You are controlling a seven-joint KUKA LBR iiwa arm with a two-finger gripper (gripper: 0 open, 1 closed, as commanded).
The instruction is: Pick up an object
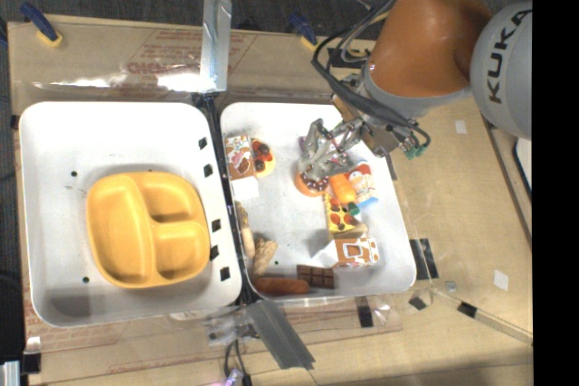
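Note:
My gripper (317, 160) hangs over the right bin (280, 221), its metal fingers reaching down to a pink donut (310, 185) at the bin's upper middle. Just right of the fingers lie an orange toy (344, 189) and a white-and-red packet (364, 183). Below these sit a yellow box with fruit pictures (344, 217) and a small orange-and-white carton (355, 251). A cake-picture card (244, 156) lies at the bin's upper left. A chocolate bar (316, 276), a sausage (280, 287) and bread pieces (256, 250) line the lower left.
The left bin (54, 140) holds a yellow divided tray (147, 227). A black divider (217, 194) runs between the bins. The arm's orange band (425, 41) and cables loom above the right bin's upper right corner. Bare bench (470, 221) lies to the right.

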